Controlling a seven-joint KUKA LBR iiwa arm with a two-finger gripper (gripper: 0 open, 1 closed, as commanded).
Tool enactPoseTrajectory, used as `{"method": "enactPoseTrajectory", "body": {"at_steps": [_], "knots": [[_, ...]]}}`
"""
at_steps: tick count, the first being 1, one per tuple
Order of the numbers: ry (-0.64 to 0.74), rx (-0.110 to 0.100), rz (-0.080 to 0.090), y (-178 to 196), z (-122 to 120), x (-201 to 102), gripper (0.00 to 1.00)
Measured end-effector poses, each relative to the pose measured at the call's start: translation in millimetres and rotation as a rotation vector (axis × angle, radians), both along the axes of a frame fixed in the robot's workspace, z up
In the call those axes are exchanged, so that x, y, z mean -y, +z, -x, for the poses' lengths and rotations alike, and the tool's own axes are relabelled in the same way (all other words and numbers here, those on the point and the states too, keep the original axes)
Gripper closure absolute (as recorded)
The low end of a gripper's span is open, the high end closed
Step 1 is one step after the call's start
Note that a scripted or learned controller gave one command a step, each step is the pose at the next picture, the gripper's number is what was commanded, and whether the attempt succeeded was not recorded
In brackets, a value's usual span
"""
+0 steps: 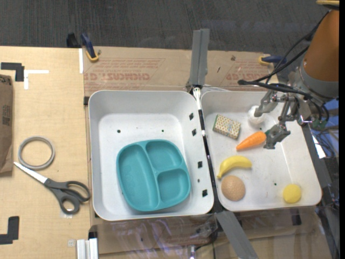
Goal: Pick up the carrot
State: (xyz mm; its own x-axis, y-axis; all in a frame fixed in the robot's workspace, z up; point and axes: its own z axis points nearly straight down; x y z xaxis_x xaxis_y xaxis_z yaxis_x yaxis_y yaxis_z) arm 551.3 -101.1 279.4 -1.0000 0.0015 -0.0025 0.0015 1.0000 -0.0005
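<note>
While jaws (pixel 268 124) hover open, carrot (pixel 251 141) lies beside, R bin (pixel 308 161).

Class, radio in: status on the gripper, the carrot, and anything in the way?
Gripper over right bin, at carrot's thick end. Carrot lying in bin, not lifted. Sponge and banana close by, apart from it.

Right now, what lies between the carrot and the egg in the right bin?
The banana lies between the carrot and the egg, seen in the camera view.
</note>
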Motion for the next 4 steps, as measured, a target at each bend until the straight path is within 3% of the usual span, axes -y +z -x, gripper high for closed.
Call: {"method": "enactPoseTrajectory", "body": {"at_steps": [1,2,3,4], "knots": [[-0.080,-0.001,-0.001,-139.9,-57.3,38.7,0.00],[-0.133,0.003,0.000,-186.3,-97.9,36.5,0.00],[-0.131,0.010,0.002,-174.5,-100.1,36.0,1.00],[-0.040,0.001,0.000,-101.6,-46.6,5.0,1.00]]}}
